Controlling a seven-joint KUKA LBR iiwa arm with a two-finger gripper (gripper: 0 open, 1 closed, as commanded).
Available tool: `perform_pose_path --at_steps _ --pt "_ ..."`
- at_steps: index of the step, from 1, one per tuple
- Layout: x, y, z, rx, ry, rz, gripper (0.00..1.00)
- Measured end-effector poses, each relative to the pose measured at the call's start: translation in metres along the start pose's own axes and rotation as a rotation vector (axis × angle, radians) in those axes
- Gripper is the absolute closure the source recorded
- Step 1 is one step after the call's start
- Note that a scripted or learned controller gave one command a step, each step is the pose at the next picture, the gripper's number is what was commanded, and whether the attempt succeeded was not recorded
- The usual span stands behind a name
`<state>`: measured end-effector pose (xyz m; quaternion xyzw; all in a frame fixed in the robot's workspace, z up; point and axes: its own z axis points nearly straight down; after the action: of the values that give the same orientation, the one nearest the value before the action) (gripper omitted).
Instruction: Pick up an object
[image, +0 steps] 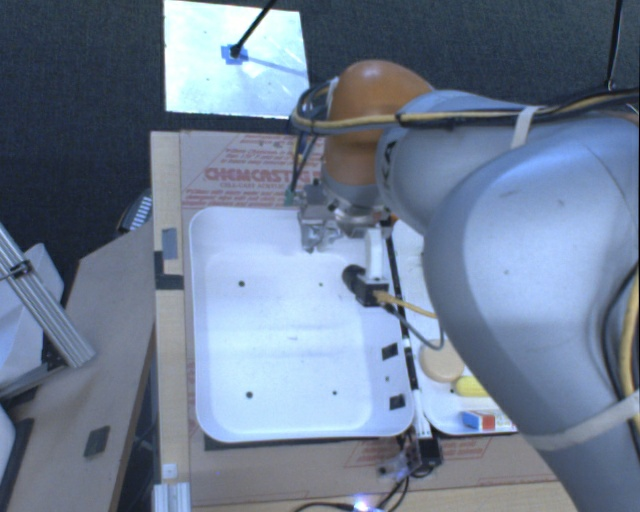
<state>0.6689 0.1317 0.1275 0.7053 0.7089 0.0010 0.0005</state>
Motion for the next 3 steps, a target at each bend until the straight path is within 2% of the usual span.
perform_pose_path --at_steps 1,2,3 --pt "0.059 0.000 -0.036 -0.003 0.003 -0.004 1.00" --pt "0.102 0.000 -0.061 -0.001 0.002 -0.002 1.00" --pt "0.030 0.002 -0.140 -0.006 0.000 0.008 1.00"
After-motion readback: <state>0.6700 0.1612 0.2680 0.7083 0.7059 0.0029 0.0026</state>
